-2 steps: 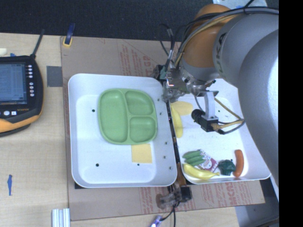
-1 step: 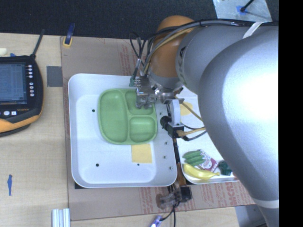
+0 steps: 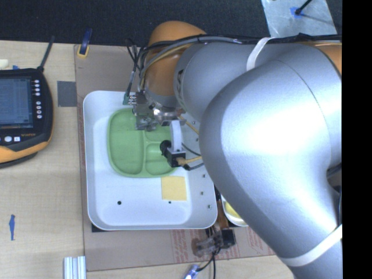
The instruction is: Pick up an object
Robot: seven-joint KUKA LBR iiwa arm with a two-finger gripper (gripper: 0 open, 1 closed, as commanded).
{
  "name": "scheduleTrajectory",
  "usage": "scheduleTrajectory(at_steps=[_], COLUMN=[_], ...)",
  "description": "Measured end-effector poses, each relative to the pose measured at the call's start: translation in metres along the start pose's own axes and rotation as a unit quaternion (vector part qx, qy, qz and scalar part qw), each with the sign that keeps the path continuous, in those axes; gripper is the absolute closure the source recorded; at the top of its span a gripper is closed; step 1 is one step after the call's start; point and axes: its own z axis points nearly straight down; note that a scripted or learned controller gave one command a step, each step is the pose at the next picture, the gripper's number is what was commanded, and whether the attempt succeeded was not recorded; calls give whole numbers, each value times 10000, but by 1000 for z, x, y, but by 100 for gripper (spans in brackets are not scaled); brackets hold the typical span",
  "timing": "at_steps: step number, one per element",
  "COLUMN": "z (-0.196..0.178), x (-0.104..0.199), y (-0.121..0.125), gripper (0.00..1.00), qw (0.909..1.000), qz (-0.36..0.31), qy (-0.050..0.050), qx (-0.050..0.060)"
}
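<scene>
A green divided plate (image 3: 131, 147) lies in the left white bin (image 3: 96, 173), in its upper half. A flat yellow square (image 3: 174, 188) rests on the bin floor just below the plate's right side. My gripper (image 3: 146, 120) hangs over the plate's upper right edge, low and close to it. A small black and white part (image 3: 172, 150) sits just below the gripper, over the plate's right compartment; I cannot tell whether it belongs to the arm. The big grey arm (image 3: 267, 138) hides the right bin almost wholly.
A teach pendant (image 3: 20, 112) lies on the bench at far left. A yellowish rim (image 3: 231, 214) peeks out under the arm at the right bin. Cables and a small connector (image 3: 212, 242) lie below the left bin. A grey patch (image 3: 67, 93) marks the bench near the bin's upper left corner.
</scene>
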Motion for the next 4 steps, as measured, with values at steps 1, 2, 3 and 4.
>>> scheduleTrajectory(at_steps=[1, 2, 3, 4], z=[1, -88, -137, -89], x=[-37, -107, -178, -118], y=[-22, -20, 7, 13], gripper=[100, 100, 100, 100], qw=[9999, 10000, 10000, 10000], qz=[-15, 13, 20, 0], qy=[45, -5, -4, -1], qx=[-133, 19, 18, 38])
